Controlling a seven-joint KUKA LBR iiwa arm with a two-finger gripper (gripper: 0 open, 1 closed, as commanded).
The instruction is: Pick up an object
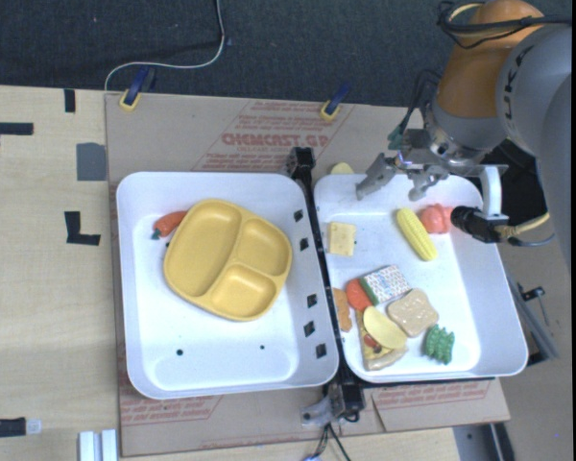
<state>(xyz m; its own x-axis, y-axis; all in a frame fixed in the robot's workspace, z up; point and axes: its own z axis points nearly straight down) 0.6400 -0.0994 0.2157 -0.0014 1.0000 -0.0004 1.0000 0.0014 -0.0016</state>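
My gripper (396,182) hangs over the back of the right bin (480,286), fingers spread apart and open, nothing between them. Just to its right and nearer lies a yellow corn cob (416,234) with a red-orange piece (437,218) beside it. A pale yellow cheese square (342,239) lies below the left finger. Toward the bin's front sit a patterned packet (386,282), a cracker-like toast (412,312), a red piece (357,293), a yellow-brown item (382,338) and a green broccoli toy (439,344).
The left bin (139,257) holds a yellow divided plate (228,258) with an orange carrot-like toy (169,223) at its back left edge. A small yellow object (341,170) rests at the right bin's back rim. A black divider (310,248) separates the bins.
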